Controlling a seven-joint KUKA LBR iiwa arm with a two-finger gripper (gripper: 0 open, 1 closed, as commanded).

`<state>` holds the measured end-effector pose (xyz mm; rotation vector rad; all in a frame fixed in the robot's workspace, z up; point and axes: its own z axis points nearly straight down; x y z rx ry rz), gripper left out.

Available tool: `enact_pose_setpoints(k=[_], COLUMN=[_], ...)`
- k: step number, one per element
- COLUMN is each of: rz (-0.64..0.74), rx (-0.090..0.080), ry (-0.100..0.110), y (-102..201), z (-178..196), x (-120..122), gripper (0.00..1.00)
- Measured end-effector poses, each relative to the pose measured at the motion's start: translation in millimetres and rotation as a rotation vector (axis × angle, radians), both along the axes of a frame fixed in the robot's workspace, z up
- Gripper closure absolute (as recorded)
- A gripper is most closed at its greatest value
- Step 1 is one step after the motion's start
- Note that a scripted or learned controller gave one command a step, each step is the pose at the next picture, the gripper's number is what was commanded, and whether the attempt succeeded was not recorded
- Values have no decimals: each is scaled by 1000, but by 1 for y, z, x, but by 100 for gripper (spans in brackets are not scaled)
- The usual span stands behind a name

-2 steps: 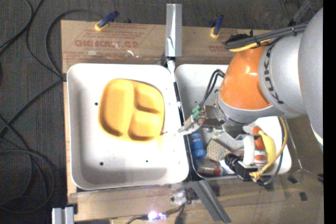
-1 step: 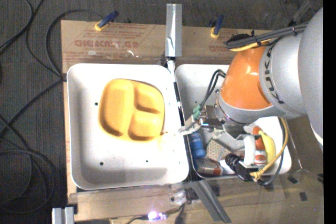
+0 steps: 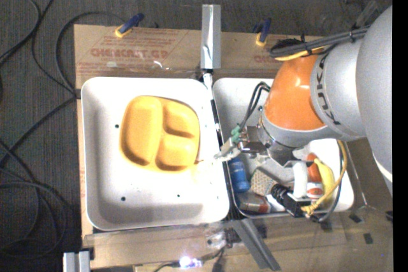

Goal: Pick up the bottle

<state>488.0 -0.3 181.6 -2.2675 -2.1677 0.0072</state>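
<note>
Bottle (image 3: pixel 239 176) at lower centre, in right bin (image 3: pixel 231 93), gripper (image 3: pixel 258 153) just beside (jaw state: cannot tell), yellow tray (image 3: pixel 161 133) centre-left

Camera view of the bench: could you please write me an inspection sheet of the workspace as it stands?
surface: left bin and right bin side by side on cardboard.
job's things: blue bottle lying in the right bin.
clutter: yellow divided tray in the left bin; reddish-brown item by the bottle.
grippers: gripper low over the right bin, close to the bottle.
cables: black cables on the floor.
surroundings: dark carpet; clamps on the cardboard's far edge.
</note>
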Motion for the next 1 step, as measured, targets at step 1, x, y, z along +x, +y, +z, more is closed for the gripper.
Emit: enact_pose_setpoints(k=[1], rz=[1], rx=[0], ry=[5], y=[0], z=[7], x=[0], gripper=[100])
